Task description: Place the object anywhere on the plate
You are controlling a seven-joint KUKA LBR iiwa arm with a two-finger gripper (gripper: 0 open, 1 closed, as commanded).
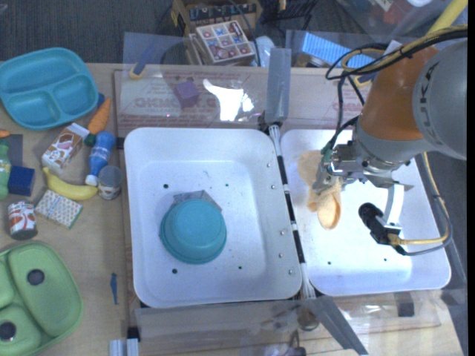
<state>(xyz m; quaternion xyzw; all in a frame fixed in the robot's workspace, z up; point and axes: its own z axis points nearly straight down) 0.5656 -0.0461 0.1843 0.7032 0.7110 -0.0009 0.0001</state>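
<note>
End effector (324, 188) over orange object (329, 211), right bin (415, 273)

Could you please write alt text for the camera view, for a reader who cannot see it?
A grey robot arm's gripper hangs over a pale orange object in the right white bin. The left white bin holds a teal upturned bowl. Toys, a banana and coloured trays lie on the bench to the left.
</note>
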